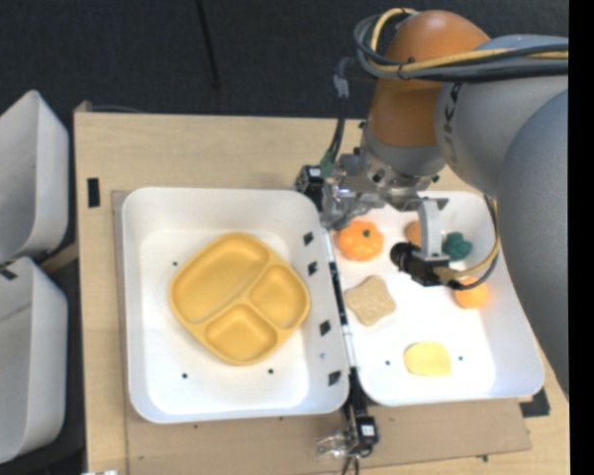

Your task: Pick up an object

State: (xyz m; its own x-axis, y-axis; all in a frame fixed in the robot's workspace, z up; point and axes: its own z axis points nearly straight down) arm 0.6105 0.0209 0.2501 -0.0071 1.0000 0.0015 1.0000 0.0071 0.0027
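My gripper (374, 209) hangs over the far left part of the right bin (495, 364), under the arm's orange band, and its body hides its tips. Just below it lies a small orange pumpkin-like toy (358, 239). A slice of toast (369, 300) lies nearer the front, beside the bins' shared edge. A yellow oval piece (428, 358) sits near the front of the bin. To the right, partly hidden by the wrist, are a teal piece (459, 244) and an orange piece (472, 294).
The left bin (148, 364) holds a yellow divided plate (240, 296). The big grey arm covers the right bin's far right corner. Black cables loop by the teal piece. White shapes stand off the bench at the left.
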